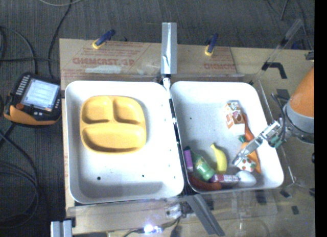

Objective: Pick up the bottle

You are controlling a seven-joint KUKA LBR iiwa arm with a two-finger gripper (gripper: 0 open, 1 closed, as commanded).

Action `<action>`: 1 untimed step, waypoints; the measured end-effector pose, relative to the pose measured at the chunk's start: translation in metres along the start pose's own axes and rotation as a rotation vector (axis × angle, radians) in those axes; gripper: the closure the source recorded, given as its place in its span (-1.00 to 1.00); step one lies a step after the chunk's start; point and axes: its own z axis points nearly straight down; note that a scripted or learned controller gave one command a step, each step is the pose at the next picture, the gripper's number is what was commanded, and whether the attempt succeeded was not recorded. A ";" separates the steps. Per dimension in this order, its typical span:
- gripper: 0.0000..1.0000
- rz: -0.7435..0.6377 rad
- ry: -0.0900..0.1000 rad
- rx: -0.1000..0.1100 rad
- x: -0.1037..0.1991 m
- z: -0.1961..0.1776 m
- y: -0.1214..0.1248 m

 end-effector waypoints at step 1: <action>-1.00 -0.174 -0.012 -0.005 0.054 0.071 0.022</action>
